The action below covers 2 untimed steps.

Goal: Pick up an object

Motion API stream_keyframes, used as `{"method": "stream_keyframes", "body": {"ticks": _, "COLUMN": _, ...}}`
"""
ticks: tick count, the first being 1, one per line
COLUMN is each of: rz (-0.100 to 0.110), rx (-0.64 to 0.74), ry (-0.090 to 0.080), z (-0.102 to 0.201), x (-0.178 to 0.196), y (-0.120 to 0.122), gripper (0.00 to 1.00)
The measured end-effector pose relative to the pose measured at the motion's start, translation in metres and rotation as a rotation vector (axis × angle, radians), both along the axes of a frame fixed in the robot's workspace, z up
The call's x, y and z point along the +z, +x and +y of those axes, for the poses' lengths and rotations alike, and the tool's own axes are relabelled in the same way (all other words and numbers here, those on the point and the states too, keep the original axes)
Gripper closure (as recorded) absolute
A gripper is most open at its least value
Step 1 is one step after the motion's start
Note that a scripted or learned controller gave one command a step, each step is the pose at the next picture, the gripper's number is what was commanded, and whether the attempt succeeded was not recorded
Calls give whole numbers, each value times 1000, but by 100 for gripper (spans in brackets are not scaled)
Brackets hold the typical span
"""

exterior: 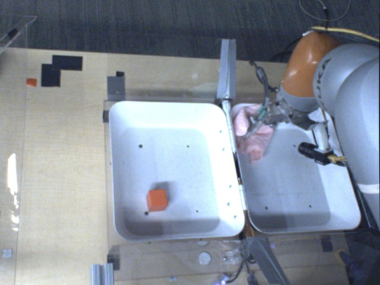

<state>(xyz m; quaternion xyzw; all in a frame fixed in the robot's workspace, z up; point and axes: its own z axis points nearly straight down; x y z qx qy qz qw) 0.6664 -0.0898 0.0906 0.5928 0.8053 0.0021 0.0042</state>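
We see gripper (pixel 259 122) low in right bin's (pixel 297 218) far left corner, right on pink soft thing (pixel 248 136), likely cloth. Fingers blurred against it; we cannot tell if open or closed. No lift evident: cloth seems to rest on bin floor. Grasp and raise remain. Orange block (pixel 157 200) sits untouched in left bin (pixel 172 129), near side.

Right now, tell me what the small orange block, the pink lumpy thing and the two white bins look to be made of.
Small orange block: probably foam or painted wood; matte, crisp edges, no shine. Pink lumpy thing: seemingly soft cloth or plush; irregular folds, pale fuzzy look. Left white bin and right white bin: likely moulded plastic; smooth, rounded corners, faint sheen.
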Motion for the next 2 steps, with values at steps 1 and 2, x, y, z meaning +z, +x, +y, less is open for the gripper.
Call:
{"method": "stream_keyframes", "body": {"ticks": 1, "rz": -8, "rx": 7, "ry": 0, "z": 2, "x": 13, "y": 3, "gripper": 100}}
{"method": "stream_keyframes", "body": {"ticks": 2, "rz": -5, "rx": 484, "ry": -5, "z": 42, "x": 97, "y": 5, "gripper": 100}}
